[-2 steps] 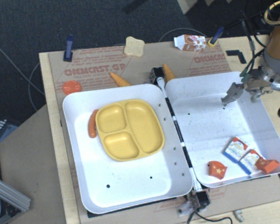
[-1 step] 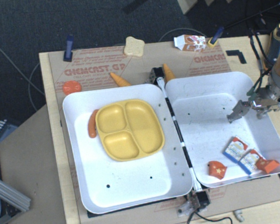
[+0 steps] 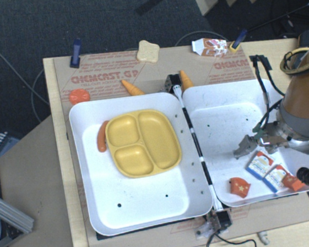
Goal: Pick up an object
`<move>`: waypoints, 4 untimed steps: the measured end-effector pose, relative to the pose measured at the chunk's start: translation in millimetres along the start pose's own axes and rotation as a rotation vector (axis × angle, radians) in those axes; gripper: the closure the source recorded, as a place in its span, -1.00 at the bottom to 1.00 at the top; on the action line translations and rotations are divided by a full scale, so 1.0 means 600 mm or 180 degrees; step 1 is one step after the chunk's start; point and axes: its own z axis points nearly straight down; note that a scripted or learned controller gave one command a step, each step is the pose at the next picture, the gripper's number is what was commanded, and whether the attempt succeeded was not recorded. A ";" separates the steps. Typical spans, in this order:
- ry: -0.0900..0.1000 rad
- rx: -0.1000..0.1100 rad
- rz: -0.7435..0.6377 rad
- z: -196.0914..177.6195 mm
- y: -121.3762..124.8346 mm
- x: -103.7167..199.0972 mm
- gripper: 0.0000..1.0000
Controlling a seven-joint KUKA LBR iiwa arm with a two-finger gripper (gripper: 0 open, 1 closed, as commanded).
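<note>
Bins sit side by side on the bench, and the right bin (image 3: pixel 219 104) is where the arm is busy. The gripper (image 3: pixel 255 144) hangs low over the bin's right half, reaching in from the right; its grey fingers look spread, with nothing between them, so no grab here. Just below it lies a white and blue packet (image 3: pixel 259 165), with a second similar packet (image 3: pixel 277 177) beside it toward the bin's front corner. A small red toy strawberry (image 3: pixel 239 187) sits near the front edge, apart from the gripper. Over in the left bin (image 3: pixel 147 209) there's a yellow divided tray (image 3: pixel 143 142) with a red sausage (image 3: pixel 101 137) tucked against its left side.
</note>
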 end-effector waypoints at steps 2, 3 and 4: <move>-0.0008 -0.0014 0.0003 0.004 0.117 -0.032 -1.00; -0.0001 0.0000 0.0005 -0.002 0.017 -0.031 -1.00; -0.0010 -0.0009 0.0006 0.015 0.011 -0.132 -1.00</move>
